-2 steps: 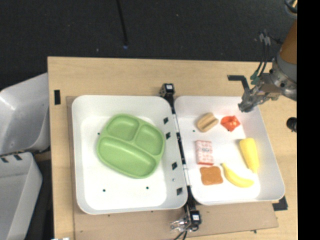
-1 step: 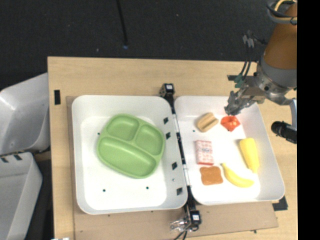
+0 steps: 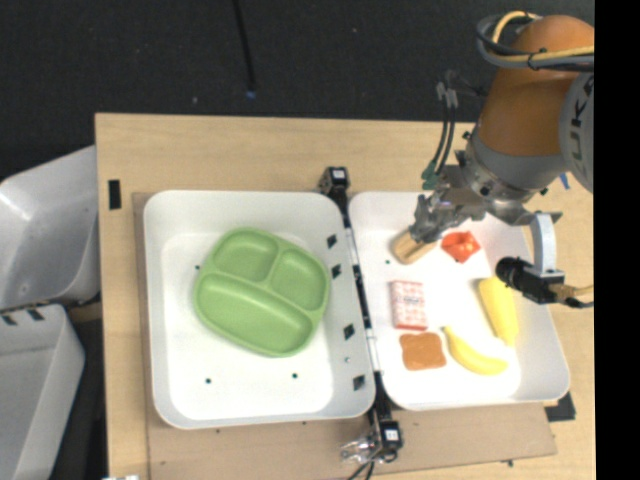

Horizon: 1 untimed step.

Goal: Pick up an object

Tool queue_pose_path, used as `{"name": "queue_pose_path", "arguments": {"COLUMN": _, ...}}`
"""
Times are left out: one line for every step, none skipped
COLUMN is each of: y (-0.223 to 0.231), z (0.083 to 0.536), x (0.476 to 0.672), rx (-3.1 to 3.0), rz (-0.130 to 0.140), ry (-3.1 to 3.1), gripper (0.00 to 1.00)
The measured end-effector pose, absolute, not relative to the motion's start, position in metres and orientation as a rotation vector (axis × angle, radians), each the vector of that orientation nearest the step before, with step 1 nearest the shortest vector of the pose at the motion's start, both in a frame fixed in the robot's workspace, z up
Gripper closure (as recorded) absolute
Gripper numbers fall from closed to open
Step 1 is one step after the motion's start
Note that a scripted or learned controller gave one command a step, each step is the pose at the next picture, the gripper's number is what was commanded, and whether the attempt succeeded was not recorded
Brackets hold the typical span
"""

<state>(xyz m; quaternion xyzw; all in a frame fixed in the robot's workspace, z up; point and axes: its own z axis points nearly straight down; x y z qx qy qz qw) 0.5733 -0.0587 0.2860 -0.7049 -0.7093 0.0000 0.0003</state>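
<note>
Camera view looks down on a tan, loaf-shaped block (image 3: 410, 247) lying in the right-hand shallow white bin (image 3: 540, 373), directly under the two-finger gripper (image 3: 430, 223), whose tip comes down onto the block's upper end; whether the gripper is clenched or released cannot be told from here. Just to the gripper's right sits a small red piece (image 3: 460, 245). Below the gripper lies a pink-and-white patterned packet (image 3: 407, 303), and further down a brown toast-like square (image 3: 422, 350). Two yellow banana shapes (image 3: 497, 309) (image 3: 474, 352) lie to the lower right. Well to the gripper's left, the other white bin (image 3: 170, 388) holds a green three-compartment plastic plate (image 3: 262, 290).
</note>
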Motion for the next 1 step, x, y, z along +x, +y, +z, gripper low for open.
{"name": "queue_pose_path", "arguments": {"y": -0.0055, "z": 0.2851, "x": 0.5648, "rx": -2.214, "rz": -0.002, "ry": -2.229, "gripper": 1.0}}
